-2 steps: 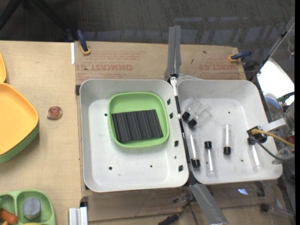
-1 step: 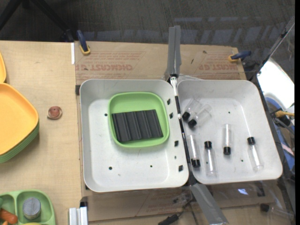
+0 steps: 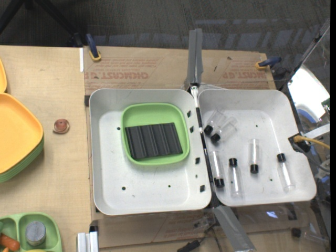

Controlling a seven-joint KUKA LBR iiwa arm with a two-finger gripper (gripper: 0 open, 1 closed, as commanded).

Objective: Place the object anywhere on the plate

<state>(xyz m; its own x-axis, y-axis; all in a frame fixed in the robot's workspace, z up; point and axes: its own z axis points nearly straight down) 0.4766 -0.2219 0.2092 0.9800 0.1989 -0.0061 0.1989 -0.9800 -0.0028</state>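
Divided green tray nearest, yellow plates, clear vials right bin

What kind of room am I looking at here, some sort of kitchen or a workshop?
Probably a robot test bench in a lab. Two white bins sit on cardboard held by clamps; one holds a green plate, the other clear vials. Carpet lies beyond the bench.

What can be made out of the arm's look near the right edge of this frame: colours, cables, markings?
Little. By the rim of the right shallow white plastic bin sits a small black block with a yellowish cable running off to the right. Above it is a pale shiny panel. I cannot tell whether any of these belong to the arm.
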